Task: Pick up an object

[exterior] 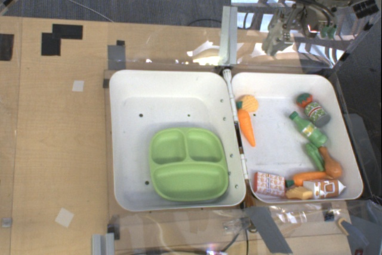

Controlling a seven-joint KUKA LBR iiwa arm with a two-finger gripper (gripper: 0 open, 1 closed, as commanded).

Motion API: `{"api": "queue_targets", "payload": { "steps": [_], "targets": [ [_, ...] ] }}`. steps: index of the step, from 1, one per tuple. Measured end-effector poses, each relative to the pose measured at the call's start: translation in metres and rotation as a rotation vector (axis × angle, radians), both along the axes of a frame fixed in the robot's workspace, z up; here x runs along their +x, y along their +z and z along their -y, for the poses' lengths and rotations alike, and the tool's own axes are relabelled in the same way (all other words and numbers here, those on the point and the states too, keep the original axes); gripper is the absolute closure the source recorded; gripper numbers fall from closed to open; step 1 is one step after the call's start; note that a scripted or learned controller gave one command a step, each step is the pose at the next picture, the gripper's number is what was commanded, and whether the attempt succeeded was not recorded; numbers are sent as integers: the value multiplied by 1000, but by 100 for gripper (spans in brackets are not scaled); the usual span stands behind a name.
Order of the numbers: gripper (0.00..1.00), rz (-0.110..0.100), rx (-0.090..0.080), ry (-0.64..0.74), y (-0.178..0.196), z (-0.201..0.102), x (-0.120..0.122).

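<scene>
Camera view: gripper [285,33] hangs above the far rim of the right bin [280,83], outside it, well apart from every item. Finger state: cannot tell, the metal parts blur together at this angle. Nothing visible between them, so no grasp to report.

No object picked yet; judging by the layout, the arm is at approach stage, task barely begun.

Right bin, relative to the gripper: carrot [246,126] is the nearest item, below and slightly left, touching or nearly touching a small orange-yellow fruit [249,103] by the divider wall. Below and right: a red-labelled can [314,110], then 2 green bottles [310,129] running down toward the right wall. Farthest, along the near wall: a red-white carton [270,183], a second carrot [310,177], a white bottle [325,189], a brown drumstick-like piece [331,165], all packed close.

Left bin [125,92]: 1 green 3-compartment plate [188,163], lying flat, well left of the gripper.

Risks: near-wall items crowd together, so a descent there could clip neighbours or catch 2 things. The carrot lies right against the divider; a finger may strike the wall. Round bottles may roll out of a closing pinch.
</scene>
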State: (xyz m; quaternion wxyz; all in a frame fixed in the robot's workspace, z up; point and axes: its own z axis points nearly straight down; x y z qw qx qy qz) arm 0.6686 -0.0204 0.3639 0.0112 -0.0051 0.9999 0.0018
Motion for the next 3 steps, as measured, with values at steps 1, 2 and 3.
{"api": "queue_targets", "payload": {
  "steps": [1,2,3],
  "targets": [
    [100,-13,-8,165,-44,81,1],
    [100,3,-9,171,-28,77,4],
    [100,16,-10,173,-14,76,6]
  ]
}}
